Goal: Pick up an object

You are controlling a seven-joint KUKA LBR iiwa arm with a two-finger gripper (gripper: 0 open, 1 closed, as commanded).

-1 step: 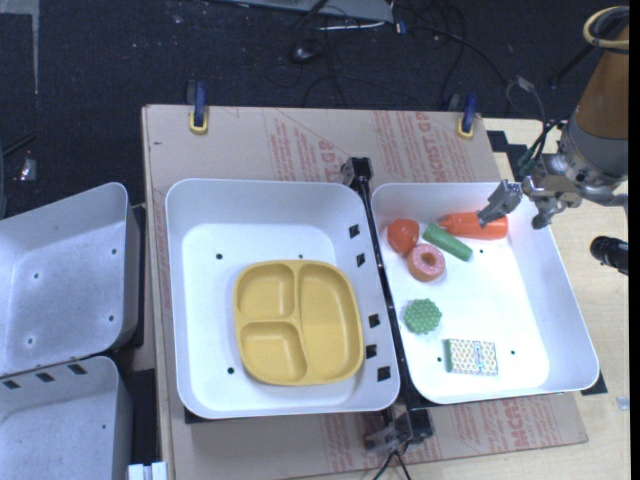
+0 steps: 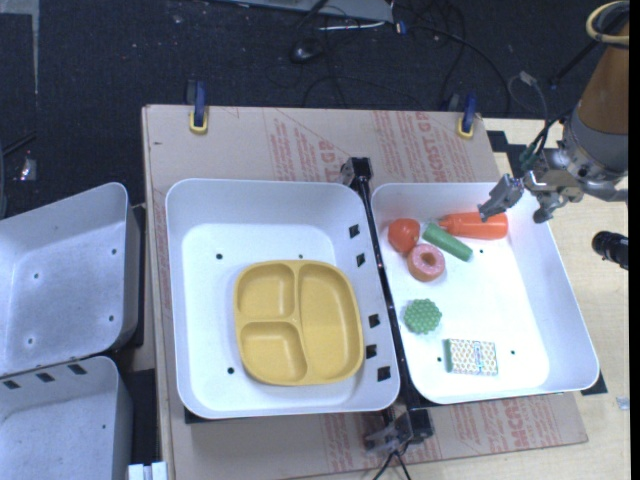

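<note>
I see the fingers (image 2: 522, 200) spread and holding nothing, over the right bin's (image 2: 560, 298) far corner. The toy carrot (image 2: 474, 225) lies just left of them, beside the green piece (image 2: 447, 241).

yellow tray (image 2: 298, 322), orange carrot (image 2: 474, 225), red tomato (image 2: 404, 234), pink ring (image 2: 427, 262), green ball (image 2: 422, 315), white bins (image 2: 200, 218)

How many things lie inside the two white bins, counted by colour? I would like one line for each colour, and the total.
Yellow: 1, divided plastic plate
Red: 1, round tomato-like toy
Orange: 1, long carrot-like toy
Green: 2, long cucumber-like toy, round bumpy toy
Pink: 1, ring-shaped toy
Patterned pale: 1, flat rectangular pad
Total: 7
</note>
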